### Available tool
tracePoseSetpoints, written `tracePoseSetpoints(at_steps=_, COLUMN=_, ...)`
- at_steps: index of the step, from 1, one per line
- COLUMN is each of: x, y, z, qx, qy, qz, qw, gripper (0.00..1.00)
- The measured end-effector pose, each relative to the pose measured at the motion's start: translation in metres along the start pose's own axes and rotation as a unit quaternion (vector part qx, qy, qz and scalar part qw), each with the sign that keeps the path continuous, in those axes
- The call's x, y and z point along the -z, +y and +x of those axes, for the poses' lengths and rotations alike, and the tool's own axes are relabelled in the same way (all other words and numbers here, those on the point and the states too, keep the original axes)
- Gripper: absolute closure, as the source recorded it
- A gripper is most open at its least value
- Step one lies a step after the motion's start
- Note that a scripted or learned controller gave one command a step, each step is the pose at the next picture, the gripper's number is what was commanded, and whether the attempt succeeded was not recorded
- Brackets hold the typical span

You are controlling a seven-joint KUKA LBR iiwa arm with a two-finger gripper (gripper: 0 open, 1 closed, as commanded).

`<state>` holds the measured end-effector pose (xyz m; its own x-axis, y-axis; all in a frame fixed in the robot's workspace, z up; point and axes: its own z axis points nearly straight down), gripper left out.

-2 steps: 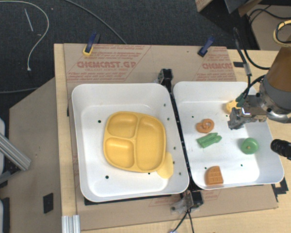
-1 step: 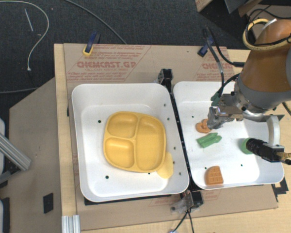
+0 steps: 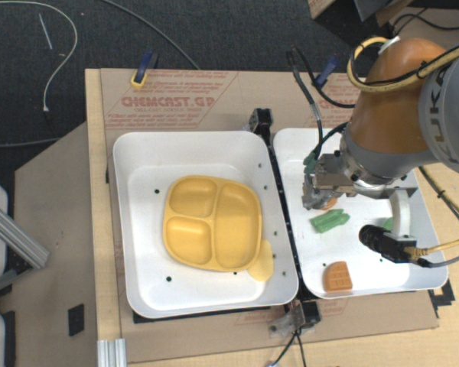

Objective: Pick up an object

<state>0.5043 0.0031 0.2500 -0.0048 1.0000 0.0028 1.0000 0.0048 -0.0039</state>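
A brown protective sheet (image 3: pixel 168 98) covers the worktop, and red print along its upper part reads "CHEMCAST GP", with smaller lines beneath too faint to read. A blue clip (image 3: pixel 144 67) sits at the sheet's top edge, upper left of centre.

The left shallow white bin (image 3: pixel 138 270) holds a yellow plastic plate with three compartments (image 3: pixel 212 222), lying flat at its middle. A small pale yellow rounded piece (image 3: pixel 262 264) touches the plate's lower right edge.

In the right shallow white bin (image 3: pixel 314 270), a green oblong piece (image 3: pixel 330 221) lies left of centre. An orange ridged block (image 3: pixel 337 276) rests well below it, near the bin's lower rim.

The grey arm with its orange band (image 3: pixel 402 67) enters from the upper right, its casing showing the letters "UK". Its end effector (image 3: pixel 320 193) is low over the right bin's left half, just above the green oblong piece. Whether it is spread or pressed together cannot be told. A sliver of orange shows at its lower right, too hidden to identify.
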Motion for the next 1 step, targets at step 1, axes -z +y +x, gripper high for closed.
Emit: tracePoseSetpoints(at_steps=1, x=-0.0011, y=-0.0109, z=0.0587, qx=0.001, qy=0.0, qz=0.0, qw=1.0, gripper=1.0)
